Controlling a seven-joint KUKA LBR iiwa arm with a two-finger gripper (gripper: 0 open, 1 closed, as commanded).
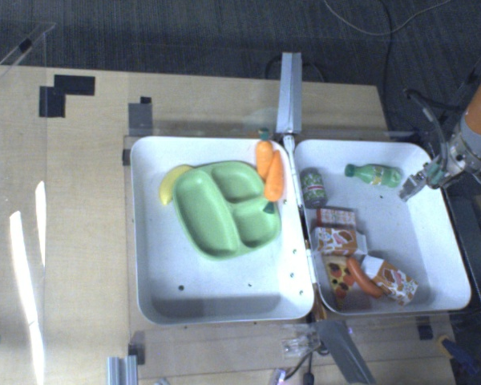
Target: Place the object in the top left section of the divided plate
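The gripper, apparently parted and holding nothing, hovers near the green bottle in the right bin, probably a light, rigid, slippery item best pinched across its midsection, well apart from the divided plate.

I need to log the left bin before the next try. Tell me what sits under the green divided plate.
A yellow banana pokes out from beneath the green divided plate's upper left edge. The rest of the banana is covered by the plate, as is the left bin floor below it.
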